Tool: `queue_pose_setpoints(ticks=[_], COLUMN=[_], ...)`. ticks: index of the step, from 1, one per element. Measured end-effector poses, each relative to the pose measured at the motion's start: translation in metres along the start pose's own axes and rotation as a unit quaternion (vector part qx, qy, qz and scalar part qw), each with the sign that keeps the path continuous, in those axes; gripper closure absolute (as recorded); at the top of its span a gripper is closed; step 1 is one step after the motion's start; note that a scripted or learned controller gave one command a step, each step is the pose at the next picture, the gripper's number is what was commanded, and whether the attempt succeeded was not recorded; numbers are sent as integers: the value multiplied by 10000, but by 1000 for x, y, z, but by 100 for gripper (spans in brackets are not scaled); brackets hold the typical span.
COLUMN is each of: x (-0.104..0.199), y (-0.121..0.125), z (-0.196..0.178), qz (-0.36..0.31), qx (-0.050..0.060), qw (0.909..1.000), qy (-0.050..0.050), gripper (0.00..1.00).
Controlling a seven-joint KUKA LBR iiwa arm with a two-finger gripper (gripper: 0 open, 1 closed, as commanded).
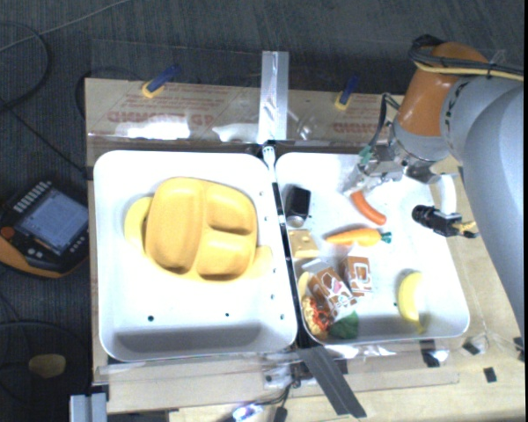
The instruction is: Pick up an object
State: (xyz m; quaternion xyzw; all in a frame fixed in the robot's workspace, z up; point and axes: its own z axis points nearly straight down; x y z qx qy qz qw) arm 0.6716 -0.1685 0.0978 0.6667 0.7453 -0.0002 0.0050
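Observation:
My gripper [367, 170] hangs over the far part of the right bin [440, 262], below the orange band of the arm [429, 95]. Just in front of it lies a small red-orange sausage-shaped piece [367, 206], close to the gripper tip. A carrot [356, 235] lies a little nearer the camera. Nothing shows held in the gripper.
The right bin also holds a black block [297, 201] at its left wall, a banana [409, 295], printed snack packets [339, 288] and a green piece [345, 325]. A big yellow moulded object [198, 227] sits in the left bin [123, 315]. A handheld controller [40, 227] lies at the far left.

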Motion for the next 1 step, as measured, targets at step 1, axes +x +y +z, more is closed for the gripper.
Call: queue_pose_setpoints(ticks=[1], x=[51], y=[3], z=[-69], qz=[638], qx=[54], qw=[9979], qy=[33], gripper=[100])
